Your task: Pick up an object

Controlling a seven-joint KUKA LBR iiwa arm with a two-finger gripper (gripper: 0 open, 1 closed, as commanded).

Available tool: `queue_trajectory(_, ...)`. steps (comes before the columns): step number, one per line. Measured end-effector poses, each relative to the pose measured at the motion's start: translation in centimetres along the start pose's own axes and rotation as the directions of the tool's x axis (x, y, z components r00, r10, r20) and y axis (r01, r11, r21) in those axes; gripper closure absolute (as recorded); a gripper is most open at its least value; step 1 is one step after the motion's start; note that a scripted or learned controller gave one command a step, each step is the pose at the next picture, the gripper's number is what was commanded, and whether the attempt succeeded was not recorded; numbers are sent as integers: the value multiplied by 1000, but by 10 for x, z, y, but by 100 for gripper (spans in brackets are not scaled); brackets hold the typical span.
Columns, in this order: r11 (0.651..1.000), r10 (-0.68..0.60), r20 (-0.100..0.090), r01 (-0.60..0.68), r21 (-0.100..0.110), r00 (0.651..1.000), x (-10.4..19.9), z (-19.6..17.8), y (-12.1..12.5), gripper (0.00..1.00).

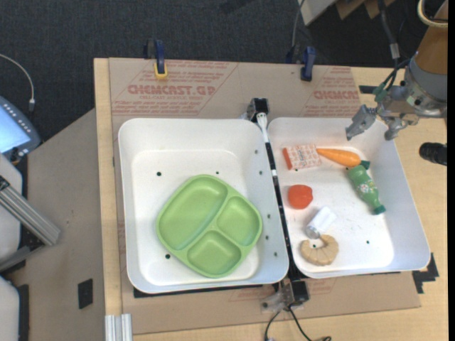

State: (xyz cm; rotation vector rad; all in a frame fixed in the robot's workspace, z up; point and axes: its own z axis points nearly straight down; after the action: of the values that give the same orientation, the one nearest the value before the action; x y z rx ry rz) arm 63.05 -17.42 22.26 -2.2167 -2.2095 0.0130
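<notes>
Bench w/ two bins: gripper (375, 124) spread wide, empty, over right bin's (405, 212) far edge; carrot (338, 156) just below-left of it, long axis crosswise.

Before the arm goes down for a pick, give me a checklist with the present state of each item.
1. Gripper carries nothing: ok, fingers spread, nothing between them.
2. Gripper is over the right bin: ok, above its far right corner.
3. Gripper is lined up over a target: not ok, it hangs to the right of the carrot and beyond the green bottle.
4. Carrot has free room for the fingers: not ok, its tip lies against the bottle's cap end and the snack packet lies close beside it.
5. Red disc stands apart from its neighbours: ok.
6. Depth of the gripper above the bin floor: cannot tell.
</notes>
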Motion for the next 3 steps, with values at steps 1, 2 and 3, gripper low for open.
queue_trajectory(1,1000,-3,3,3,-15,1000,1,-9,3,0)
queue_trajectory(2,1000,-3,1,3,-7,1000,0,55,5,0)
queue_trajectory(3,1000,-5,2,5,-10,1000,-1,105,15,0)
